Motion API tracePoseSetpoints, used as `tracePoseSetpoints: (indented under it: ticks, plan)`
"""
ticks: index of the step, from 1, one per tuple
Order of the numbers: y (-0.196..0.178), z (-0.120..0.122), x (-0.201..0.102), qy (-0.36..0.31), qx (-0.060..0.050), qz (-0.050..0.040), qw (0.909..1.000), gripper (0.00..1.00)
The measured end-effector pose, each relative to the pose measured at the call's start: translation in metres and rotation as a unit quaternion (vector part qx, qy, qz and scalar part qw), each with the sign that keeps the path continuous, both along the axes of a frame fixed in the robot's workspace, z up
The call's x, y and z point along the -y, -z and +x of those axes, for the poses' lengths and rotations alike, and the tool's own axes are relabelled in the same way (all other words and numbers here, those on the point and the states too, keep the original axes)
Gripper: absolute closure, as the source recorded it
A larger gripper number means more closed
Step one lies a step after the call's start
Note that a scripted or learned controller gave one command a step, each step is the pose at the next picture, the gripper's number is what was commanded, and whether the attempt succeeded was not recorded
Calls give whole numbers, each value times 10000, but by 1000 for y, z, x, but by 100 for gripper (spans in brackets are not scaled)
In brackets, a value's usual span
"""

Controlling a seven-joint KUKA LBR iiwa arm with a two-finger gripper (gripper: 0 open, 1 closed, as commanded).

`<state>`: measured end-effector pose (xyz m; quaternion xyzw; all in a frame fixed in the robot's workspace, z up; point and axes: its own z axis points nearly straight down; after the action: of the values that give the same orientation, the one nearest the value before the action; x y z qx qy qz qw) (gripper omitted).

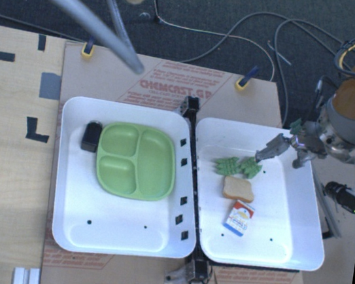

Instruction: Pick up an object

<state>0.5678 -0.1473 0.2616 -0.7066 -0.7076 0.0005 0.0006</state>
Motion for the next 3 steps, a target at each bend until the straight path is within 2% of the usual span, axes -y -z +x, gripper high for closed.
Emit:
tracePoseSetpoints:
  ticks: [1, 2, 3]
  plan:
    - [61, -2, -9, 0, -30, 1, 10000, 0]
    - [110, 5, -12, -1, -24, -3, 10000, 0]
    - [155, 0, -14, 3, -23, -3, 10000, 0]
